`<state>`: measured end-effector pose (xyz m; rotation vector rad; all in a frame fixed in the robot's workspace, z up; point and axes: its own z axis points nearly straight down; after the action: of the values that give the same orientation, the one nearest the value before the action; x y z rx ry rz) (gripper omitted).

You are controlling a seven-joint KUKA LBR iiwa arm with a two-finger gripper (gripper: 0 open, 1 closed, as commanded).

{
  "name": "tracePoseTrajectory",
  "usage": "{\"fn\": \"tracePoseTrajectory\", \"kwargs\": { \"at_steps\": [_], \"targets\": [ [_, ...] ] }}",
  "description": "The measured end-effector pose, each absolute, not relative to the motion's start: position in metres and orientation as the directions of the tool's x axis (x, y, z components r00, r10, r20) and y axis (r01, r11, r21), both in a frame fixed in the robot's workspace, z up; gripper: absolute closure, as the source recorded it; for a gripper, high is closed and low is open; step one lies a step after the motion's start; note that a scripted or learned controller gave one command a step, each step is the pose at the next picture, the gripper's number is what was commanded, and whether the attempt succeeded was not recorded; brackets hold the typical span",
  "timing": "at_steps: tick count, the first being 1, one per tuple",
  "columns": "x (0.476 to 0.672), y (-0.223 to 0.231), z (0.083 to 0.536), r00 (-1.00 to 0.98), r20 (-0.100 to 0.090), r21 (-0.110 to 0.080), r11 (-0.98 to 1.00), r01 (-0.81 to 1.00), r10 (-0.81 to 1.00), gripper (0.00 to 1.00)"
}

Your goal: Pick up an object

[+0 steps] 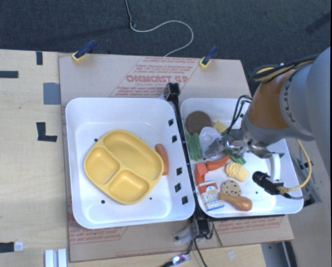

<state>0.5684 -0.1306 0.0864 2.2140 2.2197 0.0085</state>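
Looks like the reach-in step: end effector [228, 147] is down in the right bin [291, 204] just above the corn [236, 172], can't tell its opening, so next it needs a clean close and lift.

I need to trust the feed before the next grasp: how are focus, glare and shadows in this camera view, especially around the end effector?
Camera view: lighting is even and soft, with no strong glare on the white bins; the yellow tray reads fairly sharp; the end effector sits in a cluttered, slightly soft patch over the toy food, shaded by the arm.
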Motion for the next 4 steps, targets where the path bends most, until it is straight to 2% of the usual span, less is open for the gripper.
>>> {"fn": "tracePoseTrajectory", "kwargs": {
  "at_steps": [1,2,3,4],
  "targets": [
    [0.568,-0.132,0.098,-0.003,-0.004,0.009,0.003,1.000,1.000,1.00],
    [0.571,-0.130,0.141,-0.001,0.000,0.002,0.001,1.000,1.000,1.00],
    [0.570,-0.136,0.201,-0.001,-0.001,0.003,0.001,1.000,1.000,1.00],
    [0.570,-0.136,0.226,-0.001,0.000,0.001,0.001,1.000,1.000,1.00]
  ]
}}
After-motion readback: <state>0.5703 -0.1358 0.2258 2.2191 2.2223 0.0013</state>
